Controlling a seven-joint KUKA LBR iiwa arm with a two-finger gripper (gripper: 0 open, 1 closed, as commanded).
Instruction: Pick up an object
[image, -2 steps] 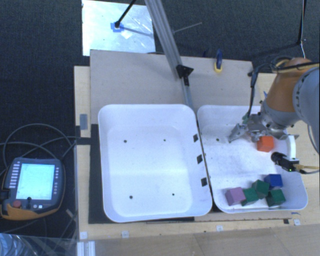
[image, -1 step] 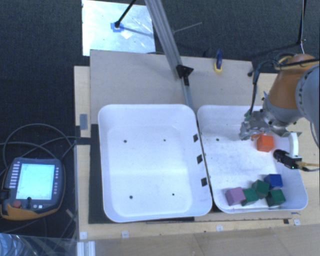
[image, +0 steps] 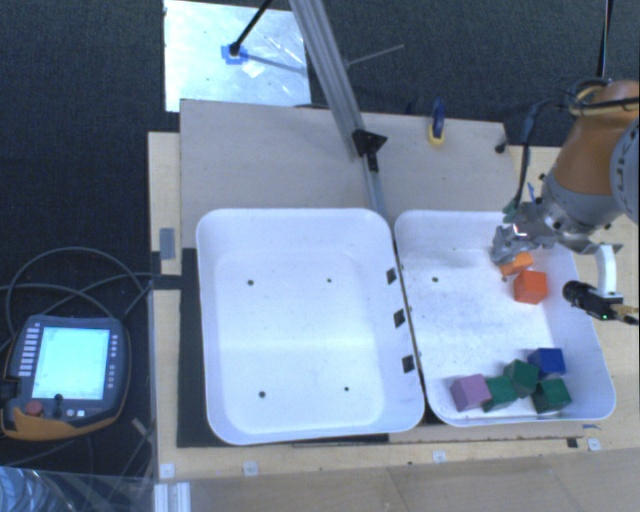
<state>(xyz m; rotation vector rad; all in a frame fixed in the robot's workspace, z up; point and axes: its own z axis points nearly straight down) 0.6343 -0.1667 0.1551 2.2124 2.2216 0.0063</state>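
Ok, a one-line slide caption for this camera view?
KUKA arm's gripper low over the right bin at an orange block; coloured blocks cluster in its near corner.

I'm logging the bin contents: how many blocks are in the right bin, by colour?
Orange blocks: 2, one free and one partly under the hand
Green blocks: 3
Blue block: 1
Purple block: 1
Total: 7, though the clustered green ones are hard to separate.

You are looking at two white bins (image: 300, 225), two orange blocks (image: 531, 286), three green (image: 521, 375), one blue (image: 547, 360), one pink (image: 468, 391).
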